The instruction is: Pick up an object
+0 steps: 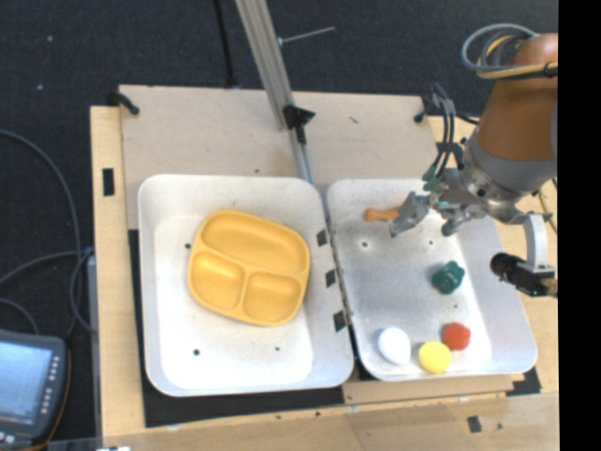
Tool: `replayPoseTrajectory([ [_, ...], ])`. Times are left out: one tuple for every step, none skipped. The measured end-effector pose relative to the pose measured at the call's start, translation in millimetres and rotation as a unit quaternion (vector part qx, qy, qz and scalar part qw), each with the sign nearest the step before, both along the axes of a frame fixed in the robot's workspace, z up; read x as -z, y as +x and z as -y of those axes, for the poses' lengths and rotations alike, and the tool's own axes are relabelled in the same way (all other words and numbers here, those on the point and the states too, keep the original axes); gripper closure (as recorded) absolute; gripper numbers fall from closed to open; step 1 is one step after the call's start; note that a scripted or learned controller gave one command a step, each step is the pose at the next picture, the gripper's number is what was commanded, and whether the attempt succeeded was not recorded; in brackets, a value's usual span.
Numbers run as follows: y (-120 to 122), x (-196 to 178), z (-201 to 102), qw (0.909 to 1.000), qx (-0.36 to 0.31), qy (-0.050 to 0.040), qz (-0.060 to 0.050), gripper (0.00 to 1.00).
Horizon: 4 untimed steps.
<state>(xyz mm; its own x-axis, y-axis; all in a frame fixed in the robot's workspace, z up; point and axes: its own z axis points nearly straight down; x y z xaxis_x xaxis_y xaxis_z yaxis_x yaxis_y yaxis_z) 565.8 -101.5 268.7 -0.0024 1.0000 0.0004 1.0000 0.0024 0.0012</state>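
A grey arm (515,111) with an orange band reaches in from the right over the far part of the right bin (376,195), its gripper (430,212) low above the white floor. The two dark fingers stand spread apart — one at about the bin's far middle, the other a little to the right — and nothing sits between them. Just left of the left finger (408,216) lies a small orange piece (380,215), close to the fingertip; whether the two touch cannot be told. Nearer in the same bin, a dark green block (448,276) rests right of centre, well apart from the gripper. Along the near edge sit three more objects in a loose cluster: a white ball (394,345), a yellow ball (434,356) just beside it to the right, and a red piece (456,335) just beyond the yellow one. The left bin (169,346) holds a yellow tray (249,267) with three compartments, lying flat at about its middle and turned slightly askew. A slanted metal rail (266,50) runs from the far edge of the scene down to the gap between the bins. Both bins lie side by side on a tan bench (207,130) — a screen (28,383) shows at the near left corner.
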Motion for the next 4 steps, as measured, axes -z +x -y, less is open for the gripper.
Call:
replayPoseTrajectory([
  [0, 0, 0, 1.0, 0.001, 0.0, 0.0, 0.0],
  [-7, 59, -3, 1.0, 0.001, -0.0008, -0.002, 0.0],
  [-10, 118, 6, 1.0, 0.002, -0.0009, -0.003, 0.0],
  [-10, 170, 7, 1.0, 0.002, -0.001, -0.001, 0.0],
])
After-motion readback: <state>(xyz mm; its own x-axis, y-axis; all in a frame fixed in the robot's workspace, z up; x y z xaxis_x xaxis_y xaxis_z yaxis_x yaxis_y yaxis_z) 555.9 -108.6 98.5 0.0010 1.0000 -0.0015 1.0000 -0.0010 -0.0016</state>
